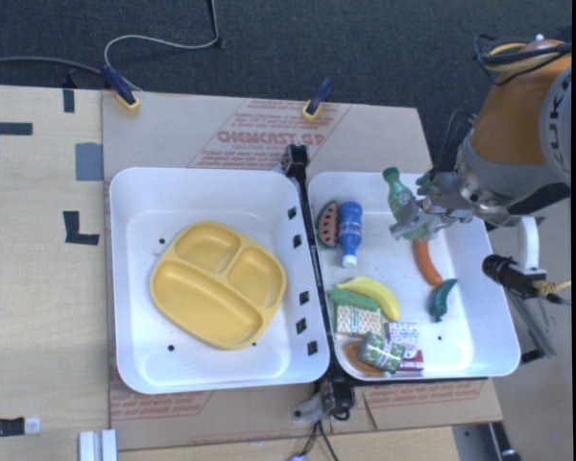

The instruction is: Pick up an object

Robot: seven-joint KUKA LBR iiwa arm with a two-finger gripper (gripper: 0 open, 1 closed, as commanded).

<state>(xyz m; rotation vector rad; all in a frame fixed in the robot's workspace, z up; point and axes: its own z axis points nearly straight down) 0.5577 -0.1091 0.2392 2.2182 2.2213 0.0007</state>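
My gripper [415, 221] hangs over the upper part of the right bin [480, 257], reaching in from the right. Just left of it and touching it in the view stands a green bottle [396, 190]. An orange carrot [427, 261] lies directly below the gripper. Further left are a blue bottle [349, 232] and a watermelon slice [328, 223]. A dark green pepper [441, 298], a yellow banana [376, 294] and several small packets [384, 342] lie toward the front of the bin.
The left bin [134, 257] holds a yellow divided plate [218, 282]. A black divider [307, 257] runs between the two bins. Cardboard [259, 137] lies under both bins, with clamps at its back edge.
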